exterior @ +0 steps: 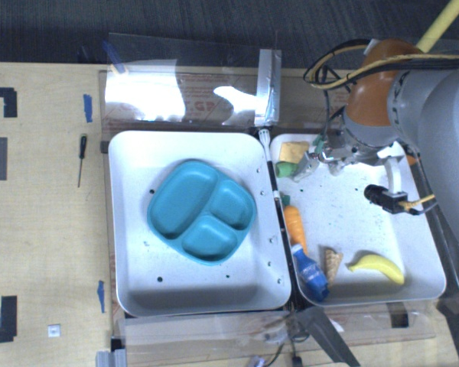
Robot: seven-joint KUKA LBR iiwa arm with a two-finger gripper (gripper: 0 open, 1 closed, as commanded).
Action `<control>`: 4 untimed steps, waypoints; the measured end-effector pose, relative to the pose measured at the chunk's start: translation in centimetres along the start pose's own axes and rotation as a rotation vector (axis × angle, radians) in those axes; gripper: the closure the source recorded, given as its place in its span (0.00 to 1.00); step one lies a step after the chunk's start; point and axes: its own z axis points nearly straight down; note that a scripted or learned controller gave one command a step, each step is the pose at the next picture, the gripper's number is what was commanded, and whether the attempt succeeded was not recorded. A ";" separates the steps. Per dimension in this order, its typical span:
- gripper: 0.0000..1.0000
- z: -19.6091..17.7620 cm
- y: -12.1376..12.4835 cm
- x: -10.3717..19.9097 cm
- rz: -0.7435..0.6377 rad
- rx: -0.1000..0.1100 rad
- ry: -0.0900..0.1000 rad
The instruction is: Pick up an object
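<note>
My gripper [323, 159] hangs over the far left part of the right bin [367, 239], under the arm's orange band. Just to its left lie a yellow wedge-like block [292, 152] and a small green item [284, 170], close to the gripper tip. An orange carrot [294, 225] lies along the bin's left wall, with a blue object [312, 276] below it. A tan cone [333, 261] and a yellow banana [378, 267] rest near the front edge. I see nothing held.
The left bin [130, 205] holds a blue divided plate [202, 209]. A clear plastic sheet and a metal bracket [268, 86] stand behind the bins. The middle of the right bin floor is bare.
</note>
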 end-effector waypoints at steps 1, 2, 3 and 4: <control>0.00 -0.1 -5.9 -0.2 0.045 -0.005 0.001; 0.00 -2.3 -7.1 -0.8 -0.196 -0.001 0.003; 0.00 -3.0 -12.5 -1.4 -0.138 0.000 0.003; 0.00 -0.2 -17.7 2.3 -0.107 -0.007 0.001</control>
